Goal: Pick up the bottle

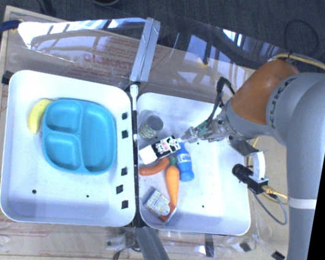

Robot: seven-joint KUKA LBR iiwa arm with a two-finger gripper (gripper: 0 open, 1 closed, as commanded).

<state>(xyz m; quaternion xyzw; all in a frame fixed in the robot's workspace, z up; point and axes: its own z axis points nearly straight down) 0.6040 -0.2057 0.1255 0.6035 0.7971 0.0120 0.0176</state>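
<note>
**Gripper above the right bin, bottle not yet taken**

From the fixed camera above the bench, the gripper [198, 134] hangs over the upper middle of the right bin [231, 216]. Its tip is small and partly blurred, so I cannot tell its state. Nothing is seen held by it.

The bottle [183, 164], blue with a label, lies on its side in the centre of the right bin, just below and left of the gripper. It is crowded: a carrot [170, 185] touches its lower side, a black and white small item [166, 146] lies at its upper end, and a red-orange object [153, 168] is beside it on the left. A tin can [149, 125] stands near the bin's upper left corner, and a small carton [159, 203] lies lower. The left bin [9, 186] carries a blue divided tray [80, 135] and a banana [37, 115].

In my judgement, the arm should come down over the bottle's free right side, with the grasp across its narrow body, away from the carrot, and go low enough before closing.
</note>
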